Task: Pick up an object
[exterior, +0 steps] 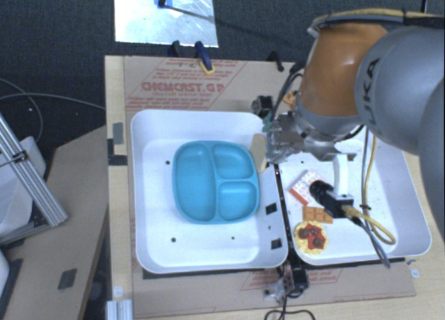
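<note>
In the right bin (410, 235) lie a small red-and-white packet (302, 186), an orange-brown square cracker (313, 213) and a round yellow toy pizza with red toppings (311, 237), all in its near left part. My gripper (276, 149) hangs over the divide between the two bins, at the right bin's far left corner, above and behind the packet. The arm's bulky wrist hides what is under it. A small beige piece (258, 150) shows at the left bin's right wall, just left of the gripper.
The left bin (149, 242) holds a blue divided plate (215, 180) in its middle. Both bins rest on a cardboard sheet (184, 85). A blue clamp (204, 57) sits at the sheet's far edge.
</note>
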`<state>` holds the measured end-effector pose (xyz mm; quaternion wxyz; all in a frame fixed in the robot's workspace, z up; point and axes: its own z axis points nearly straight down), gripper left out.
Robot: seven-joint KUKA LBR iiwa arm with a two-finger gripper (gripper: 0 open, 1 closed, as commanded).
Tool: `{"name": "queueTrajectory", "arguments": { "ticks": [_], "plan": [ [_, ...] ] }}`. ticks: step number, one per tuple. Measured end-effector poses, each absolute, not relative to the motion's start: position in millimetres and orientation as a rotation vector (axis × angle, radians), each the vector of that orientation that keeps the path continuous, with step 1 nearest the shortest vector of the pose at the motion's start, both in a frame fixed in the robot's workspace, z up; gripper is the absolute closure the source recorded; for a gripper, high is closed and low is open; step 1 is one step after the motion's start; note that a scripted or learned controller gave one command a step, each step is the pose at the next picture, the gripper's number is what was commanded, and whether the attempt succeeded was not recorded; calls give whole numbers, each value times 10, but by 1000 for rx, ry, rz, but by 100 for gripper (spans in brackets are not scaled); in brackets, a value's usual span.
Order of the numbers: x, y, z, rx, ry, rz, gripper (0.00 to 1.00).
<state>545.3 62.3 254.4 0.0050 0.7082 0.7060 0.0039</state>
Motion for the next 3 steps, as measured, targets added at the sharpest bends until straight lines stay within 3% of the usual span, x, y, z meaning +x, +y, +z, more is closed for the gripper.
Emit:
{"name": "queueTrajectory", "arguments": {
  "ticks": [1, 2, 3],
  "plan": [
    [4837, 712, 2097, 2225, 2225, -6, 100],
    [4873, 1417, 2868, 2207, 2233, 15, 100],
    [4877, 1372, 2942, 2211, 2229, 7, 100]
  ]
}}
